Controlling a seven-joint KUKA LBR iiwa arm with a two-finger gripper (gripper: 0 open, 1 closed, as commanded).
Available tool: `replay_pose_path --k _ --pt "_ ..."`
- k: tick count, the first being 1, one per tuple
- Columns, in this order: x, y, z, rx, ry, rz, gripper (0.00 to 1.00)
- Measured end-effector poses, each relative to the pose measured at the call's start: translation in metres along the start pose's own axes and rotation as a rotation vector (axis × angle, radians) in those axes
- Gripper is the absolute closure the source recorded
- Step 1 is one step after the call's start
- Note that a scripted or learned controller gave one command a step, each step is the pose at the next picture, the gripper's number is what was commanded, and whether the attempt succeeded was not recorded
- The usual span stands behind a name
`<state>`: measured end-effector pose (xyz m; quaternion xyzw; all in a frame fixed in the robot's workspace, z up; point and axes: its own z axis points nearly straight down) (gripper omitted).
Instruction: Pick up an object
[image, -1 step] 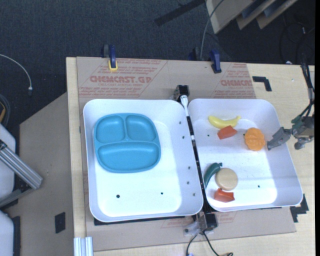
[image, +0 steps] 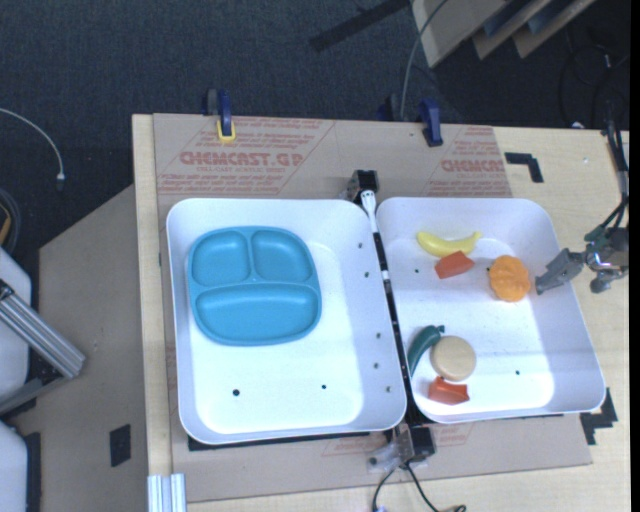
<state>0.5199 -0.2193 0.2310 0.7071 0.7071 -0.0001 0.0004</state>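
Six small things are sitting in the right bin (image: 560, 385): we are seeing an orange ball (image: 510, 278) beside a red block (image: 454, 265) and banana (image: 447, 241), with a tan round piece (image: 454, 357), green pepper (image: 423, 343) and red wedge (image: 449, 391) nearer us. The hand (image: 562, 269) is hovering just right of the ball; its grip we cannot tell. Leftward, a blue divided plate (image: 256, 285) is lying in the left bin (image: 300, 400), on the table (image: 150, 250).

Illumination is even, diffuse and overhead. The white bins (image: 280, 400) render bright, nearly overexposed, with faint soft shadows beneath objects. The surrounding floor (image: 100, 60) stays dim. Focus is moderately soft throughout (fine detail smears slightly).
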Motion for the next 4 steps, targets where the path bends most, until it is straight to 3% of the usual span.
replay_pose_path --k 1,3,4 --pt "-0.002 -0.002 0.064 0.007 0.003 0.001 0.0" --pt "0.002 -0.001 0.148 0.003 0.01 -0.004 0.0" --pt "-0.001 -0.002 0.136 0.0 0.002 -0.002 1.0"
